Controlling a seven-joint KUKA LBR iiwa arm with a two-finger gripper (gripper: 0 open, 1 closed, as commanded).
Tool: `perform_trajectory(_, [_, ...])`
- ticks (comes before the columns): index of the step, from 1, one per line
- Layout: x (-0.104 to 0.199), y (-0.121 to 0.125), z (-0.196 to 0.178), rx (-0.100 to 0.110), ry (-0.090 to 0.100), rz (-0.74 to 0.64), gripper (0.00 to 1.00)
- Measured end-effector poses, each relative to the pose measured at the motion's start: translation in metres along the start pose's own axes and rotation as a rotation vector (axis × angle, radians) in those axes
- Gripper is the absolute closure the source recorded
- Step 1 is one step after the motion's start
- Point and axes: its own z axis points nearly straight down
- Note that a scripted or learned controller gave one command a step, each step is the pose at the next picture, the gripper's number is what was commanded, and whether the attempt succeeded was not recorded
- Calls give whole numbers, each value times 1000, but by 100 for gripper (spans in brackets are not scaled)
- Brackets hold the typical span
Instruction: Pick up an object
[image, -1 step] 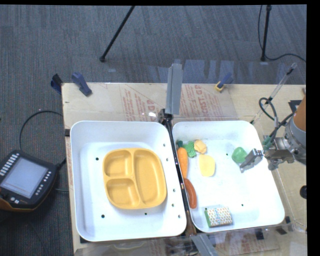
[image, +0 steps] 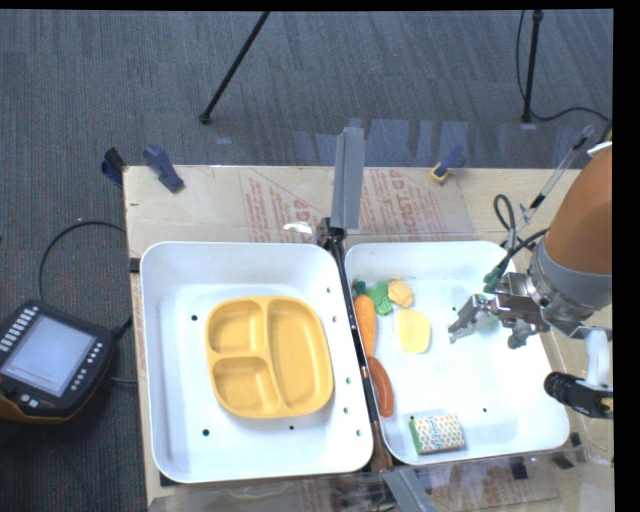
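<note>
- The pincer (image: 478, 318) hangs over the right bin (image: 520, 420), at the end of the grey arm with the orange band (image: 590, 215) that comes in from the right edge.
- Whether the pincer is released or clenched cannot be told; nothing shows between its tips.
- A pale yellow flat piece (image: 414, 331) lies on the floor of the right bin, just left of the pincer and apart from it.
- Above that piece sit a small tan lumpy item (image: 401, 293) and a green toy piece (image: 377, 296), close together near the bin's upper left corner.
- An orange carrot (image: 366, 322) lies lengthwise along the left wall of the right bin, with a reddish sausage (image: 382, 385) just below it along the same wall.
- A small box with a speckled pattern (image: 437, 432) rests near the front rim of the right bin; its print is too small to read.
- The left bin (image: 170, 330) holds a yellow divided plate (image: 270, 356) with three compartments, lying flat near the middle.
- The bench (image: 230, 205) behind the bins is covered with brown cardboard that carries red printed lettering, seen upside down and too faint to read with certainty.
- Blue clamps (image: 162, 166) grip the cardboard's back edge.
- A handheld control pendant with a grey screen (image: 48, 358) lies on the carpet to the left of the bench.
</note>
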Motion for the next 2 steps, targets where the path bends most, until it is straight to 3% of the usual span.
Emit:
perform_trajectory(1, [-18,-2,-13,-7,-3,-188,0])
perform_trajectory(2, [18,42,94,7,1,-302,0])
